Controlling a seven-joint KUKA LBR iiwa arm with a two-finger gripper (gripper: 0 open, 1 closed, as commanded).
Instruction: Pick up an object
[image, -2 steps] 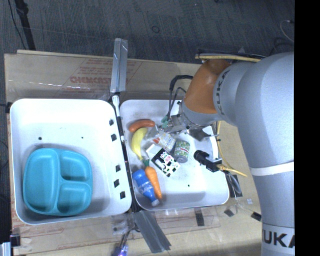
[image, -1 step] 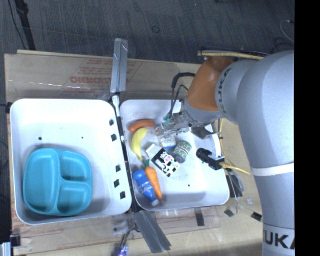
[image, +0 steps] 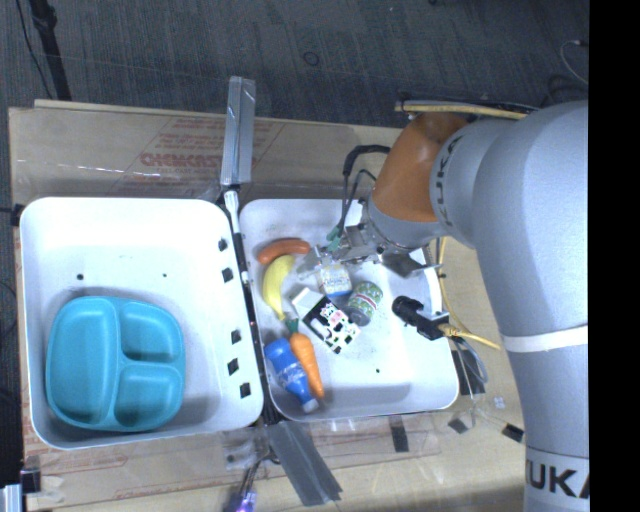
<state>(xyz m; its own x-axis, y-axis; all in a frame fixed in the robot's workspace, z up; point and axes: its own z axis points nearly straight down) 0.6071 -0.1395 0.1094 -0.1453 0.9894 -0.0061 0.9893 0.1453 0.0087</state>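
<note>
Cardboard-topped bench carries two white bins; the right bin, frame centre, holds the clutter. A clear crumpled wrapper lies under the gripper, beside banana and carrot. Seemingly the reach-down step; whether anything is gripped cannot be told. Next: close, lift straight.

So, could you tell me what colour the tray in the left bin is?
Light blue tray, camera view.

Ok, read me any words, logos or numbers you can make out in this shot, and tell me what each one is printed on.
"UKA", cut off by the frame edge: on the grey arm.
Red print, too faint to read: on the cardboard sheet behind the bins.
Black and white pattern, nothing legible: on the small box in the right bin.
</note>
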